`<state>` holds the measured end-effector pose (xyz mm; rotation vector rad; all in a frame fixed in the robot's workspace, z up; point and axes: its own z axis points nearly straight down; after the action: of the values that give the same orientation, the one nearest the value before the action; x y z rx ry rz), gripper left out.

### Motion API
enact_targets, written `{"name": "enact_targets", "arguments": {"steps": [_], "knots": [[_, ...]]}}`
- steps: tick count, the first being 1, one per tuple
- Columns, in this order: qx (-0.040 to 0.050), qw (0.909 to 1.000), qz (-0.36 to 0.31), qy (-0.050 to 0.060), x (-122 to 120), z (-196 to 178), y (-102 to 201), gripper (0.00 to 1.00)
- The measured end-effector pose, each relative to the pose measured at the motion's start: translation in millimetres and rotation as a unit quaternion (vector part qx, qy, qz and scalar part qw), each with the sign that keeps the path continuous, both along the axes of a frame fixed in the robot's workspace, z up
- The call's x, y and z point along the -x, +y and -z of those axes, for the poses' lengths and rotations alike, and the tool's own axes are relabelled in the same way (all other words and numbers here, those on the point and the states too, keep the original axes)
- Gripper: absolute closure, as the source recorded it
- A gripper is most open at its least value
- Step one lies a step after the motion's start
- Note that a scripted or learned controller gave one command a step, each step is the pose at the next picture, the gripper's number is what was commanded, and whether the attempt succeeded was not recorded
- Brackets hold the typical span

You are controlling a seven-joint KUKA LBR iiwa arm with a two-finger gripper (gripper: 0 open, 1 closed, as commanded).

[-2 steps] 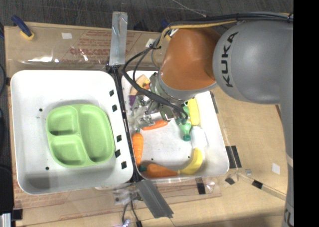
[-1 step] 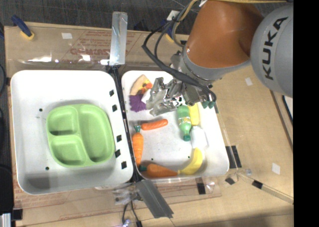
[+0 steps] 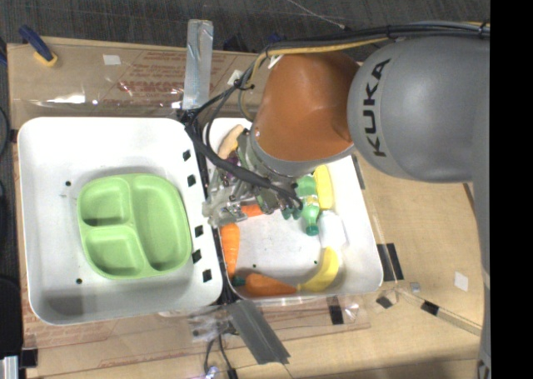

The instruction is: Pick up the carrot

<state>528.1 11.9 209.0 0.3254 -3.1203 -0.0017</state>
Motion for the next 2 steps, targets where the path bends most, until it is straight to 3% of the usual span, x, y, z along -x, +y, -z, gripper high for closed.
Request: {"name": "enact_targets", "arguments": {"steps": [1,2], "knots": [[-0.0002,0.9784,-0.206,-0.001,-10,17,-17,1.00],[-0.0002,0.9461,-0.324,-0.004,-46,16,-30,1.00]]}}
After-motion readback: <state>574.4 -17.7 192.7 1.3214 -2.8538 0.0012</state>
